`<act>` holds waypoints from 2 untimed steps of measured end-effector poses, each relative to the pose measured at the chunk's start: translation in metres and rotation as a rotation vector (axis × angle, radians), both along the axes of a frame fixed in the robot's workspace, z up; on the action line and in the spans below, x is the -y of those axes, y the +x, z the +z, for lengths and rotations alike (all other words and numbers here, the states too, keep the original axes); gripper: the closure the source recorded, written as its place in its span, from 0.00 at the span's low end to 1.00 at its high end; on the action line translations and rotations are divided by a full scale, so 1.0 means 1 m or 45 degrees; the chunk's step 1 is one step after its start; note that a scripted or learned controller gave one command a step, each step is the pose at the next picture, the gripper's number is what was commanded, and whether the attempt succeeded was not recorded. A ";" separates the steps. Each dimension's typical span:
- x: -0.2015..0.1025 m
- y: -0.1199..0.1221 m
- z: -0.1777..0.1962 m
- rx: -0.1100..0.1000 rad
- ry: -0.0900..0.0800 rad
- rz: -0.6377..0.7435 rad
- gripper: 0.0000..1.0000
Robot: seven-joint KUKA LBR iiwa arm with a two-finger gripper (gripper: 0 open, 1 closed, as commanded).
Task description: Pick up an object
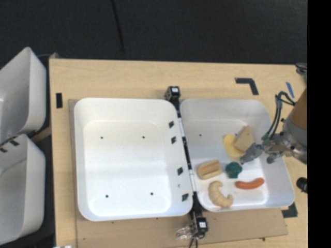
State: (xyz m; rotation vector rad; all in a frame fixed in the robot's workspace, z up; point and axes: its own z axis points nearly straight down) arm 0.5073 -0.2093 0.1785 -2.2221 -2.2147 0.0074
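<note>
We see two shallow white bins side by side on the wooden bench [129, 76]; the left bin [88, 112] has only bare white floor showing, while the right bin [207, 112] carries all the items. In the right bin: a yellow piece [230, 145] with a tan wedge-shaped block [245, 137] resting against its right side, both around mid-bin; below them a tan bread-like block [209, 169] close to the divider, a small dark green object [233, 169] just to its right, a red-orange sausage-shaped item [250, 184] lying roughly flat near the right wall, and a pale croissant-shaped piece [220, 195] by the near wall. The arm [297, 123] comes in from the right edge, and the gripper [253, 153] sits low over the right bin, its tip just below the tan wedge and just above-right of the green object. We can't tell how wide the gripper is set at this resolution, and we see nothing caught in it. All six items lie on the bin floor, none lifted
</note>
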 end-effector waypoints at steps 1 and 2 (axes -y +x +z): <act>0.018 -0.020 -0.082 0.002 0.001 0.001 0.00; 0.020 0.051 -0.077 0.016 -0.004 0.009 0.00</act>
